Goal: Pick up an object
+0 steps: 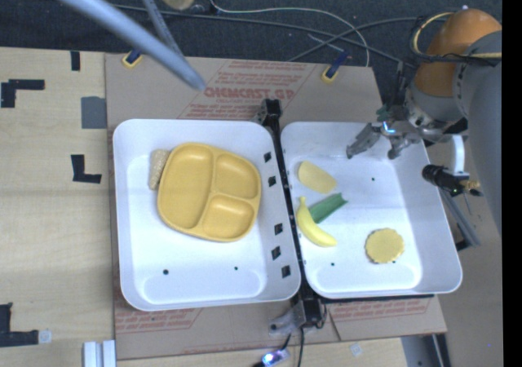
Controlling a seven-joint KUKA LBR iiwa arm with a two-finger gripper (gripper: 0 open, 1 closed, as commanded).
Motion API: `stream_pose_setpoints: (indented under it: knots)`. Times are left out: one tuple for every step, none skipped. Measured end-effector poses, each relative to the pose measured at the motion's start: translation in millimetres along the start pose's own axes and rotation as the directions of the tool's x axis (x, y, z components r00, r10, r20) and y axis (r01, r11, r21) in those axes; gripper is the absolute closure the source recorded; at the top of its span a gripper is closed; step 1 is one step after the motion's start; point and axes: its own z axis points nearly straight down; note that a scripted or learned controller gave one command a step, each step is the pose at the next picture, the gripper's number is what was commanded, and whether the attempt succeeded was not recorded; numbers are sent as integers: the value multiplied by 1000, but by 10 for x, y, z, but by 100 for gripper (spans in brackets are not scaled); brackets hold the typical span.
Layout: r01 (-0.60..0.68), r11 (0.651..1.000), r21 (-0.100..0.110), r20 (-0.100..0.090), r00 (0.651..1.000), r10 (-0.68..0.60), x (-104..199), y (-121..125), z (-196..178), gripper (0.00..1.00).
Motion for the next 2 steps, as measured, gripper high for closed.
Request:
stream_pose_setpoints:
  knots:
    - [0,1000,-4,2,1000,0,9,4,434,0]
    - [2,1000,-9,5,1000,-2,6,19,295,100]
